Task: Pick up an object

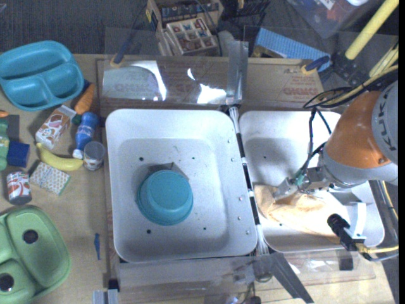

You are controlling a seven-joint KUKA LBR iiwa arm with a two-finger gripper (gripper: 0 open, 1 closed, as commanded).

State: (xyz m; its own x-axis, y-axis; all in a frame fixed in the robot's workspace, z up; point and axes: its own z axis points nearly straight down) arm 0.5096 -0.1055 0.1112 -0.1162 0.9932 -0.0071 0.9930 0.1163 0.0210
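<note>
The end effector [295, 183] is low in the right bin [272, 128], at about 9 o'clock of that bin's floor. It touches the top left edge of a flat tan cloth [297, 211] that lies at 6 o'clock in the bin. I cannot tell how its tips are set. A blue bowl [165, 197] sits upside down in the middle of the left bin [126, 138]. A banana [58, 159] lies on the counter [82, 233] at 9 o'clock from the left bin.
</note>
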